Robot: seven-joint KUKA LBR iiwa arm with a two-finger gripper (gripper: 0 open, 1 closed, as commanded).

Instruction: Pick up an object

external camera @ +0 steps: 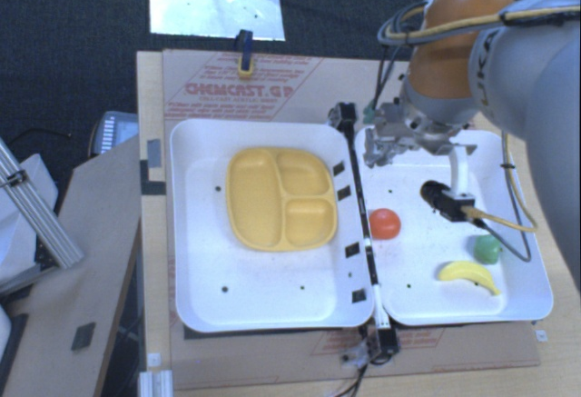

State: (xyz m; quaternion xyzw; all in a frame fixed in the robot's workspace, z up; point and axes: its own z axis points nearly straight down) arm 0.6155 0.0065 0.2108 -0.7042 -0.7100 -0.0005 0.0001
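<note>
In the right bin [522, 291] lie three small objects: a red-orange round fruit [385, 223] near the divider, a green lump [487, 248] towards the right wall, and a yellow banana [468, 275] near the front. My gripper [381, 152] hangs over the bin's far left corner, well behind the red fruit and apart from all three objects. Nothing shows in its grasp.
The left bin [195, 295] holds a yellow divided plate [280, 198]. A black divider strip [359, 213] runs between the bins. A black fitting with a yellow cable [447, 200] hangs from the arm over the middle of the right bin. The grey arm covers the far right corner.
</note>
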